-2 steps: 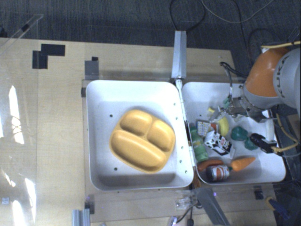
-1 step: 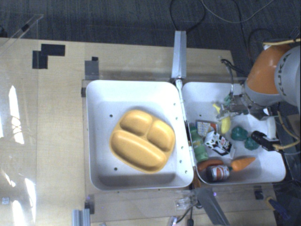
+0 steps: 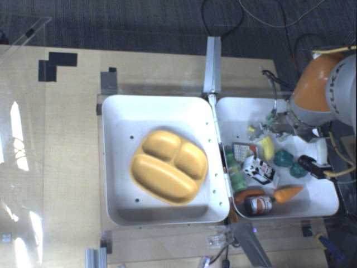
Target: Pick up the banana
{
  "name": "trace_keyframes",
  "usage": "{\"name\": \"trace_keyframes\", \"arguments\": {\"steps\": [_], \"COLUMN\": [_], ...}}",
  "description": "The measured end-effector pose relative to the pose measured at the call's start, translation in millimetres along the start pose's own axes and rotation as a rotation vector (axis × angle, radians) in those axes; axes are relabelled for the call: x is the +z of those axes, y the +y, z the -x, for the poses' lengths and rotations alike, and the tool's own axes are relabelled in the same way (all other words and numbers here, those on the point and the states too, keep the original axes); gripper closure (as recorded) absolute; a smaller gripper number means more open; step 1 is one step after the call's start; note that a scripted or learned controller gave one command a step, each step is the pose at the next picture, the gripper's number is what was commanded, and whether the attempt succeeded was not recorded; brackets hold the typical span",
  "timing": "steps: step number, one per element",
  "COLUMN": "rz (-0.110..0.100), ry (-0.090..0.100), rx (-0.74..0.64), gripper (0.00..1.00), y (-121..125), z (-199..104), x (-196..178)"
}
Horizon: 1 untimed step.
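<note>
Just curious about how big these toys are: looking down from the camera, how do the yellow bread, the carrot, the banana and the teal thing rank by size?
1. Yellow bread, by far the largest.
2. Carrot.
3. Banana.
4. Teal thing.
The banana and the teal thing look alike in size, and clutter partly hides both, so that order is unsure.

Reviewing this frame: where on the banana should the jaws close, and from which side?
Grip the banana across its narrow middle, coming from above. It looks roughly upright-lengthwise in the right bin, crowded by the cow toy and teal pieces, so side approaches seem blocked.
</note>
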<state>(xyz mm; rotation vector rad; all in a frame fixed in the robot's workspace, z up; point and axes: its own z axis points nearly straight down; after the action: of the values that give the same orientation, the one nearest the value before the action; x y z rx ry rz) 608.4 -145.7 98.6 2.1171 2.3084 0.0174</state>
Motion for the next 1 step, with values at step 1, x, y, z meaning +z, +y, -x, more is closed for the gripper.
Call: {"name": "trace_keyframes", "arguments": {"steps": [1], "rz": [0.004], "ry": [0.000], "rx": [-0.001], "gripper": [1.00], "y": [2.1], "z": [-0.3], "x": [-9.9]}}
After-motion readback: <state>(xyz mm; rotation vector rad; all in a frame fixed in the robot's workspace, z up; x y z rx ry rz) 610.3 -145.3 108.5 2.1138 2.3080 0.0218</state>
